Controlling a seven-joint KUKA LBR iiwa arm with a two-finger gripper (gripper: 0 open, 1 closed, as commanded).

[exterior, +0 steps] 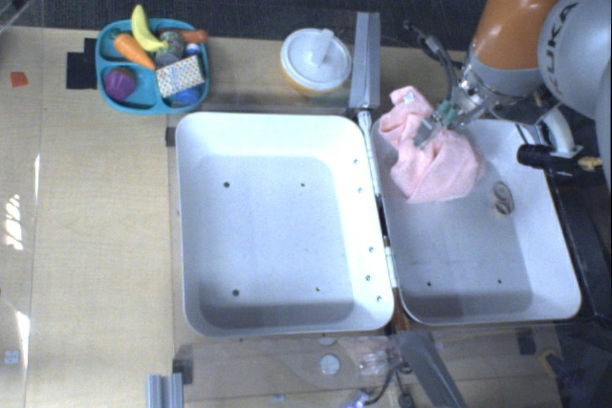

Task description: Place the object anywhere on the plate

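Observation:
A crumpled pink cloth (pixel 435 169) lies in the upper left of the right bin (pixel 497 291), one corner reaching over the bin's left rim. My gripper (pixel 427 135) comes in from the right and its tips press into the middle of the cloth. The folds gather up toward the fingertips, and the fingers look shut on a pinch of the fabric. The blue divided plate (pixel 143 100) sits on the bench at the far left, beyond the left bin, and bears a toy banana (pixel 144 31), a carrot (pixel 132 50) and other small toy foods.
A small metal ring-like object (pixel 503 198) lies in the right bin to the right of the cloth. A white lidded bowl (pixel 316 60) stands behind the bins. The left bin (pixel 277 311) lies between the cloth and the plate. A metal bar (pixel 361 62) divides the bins at the back.

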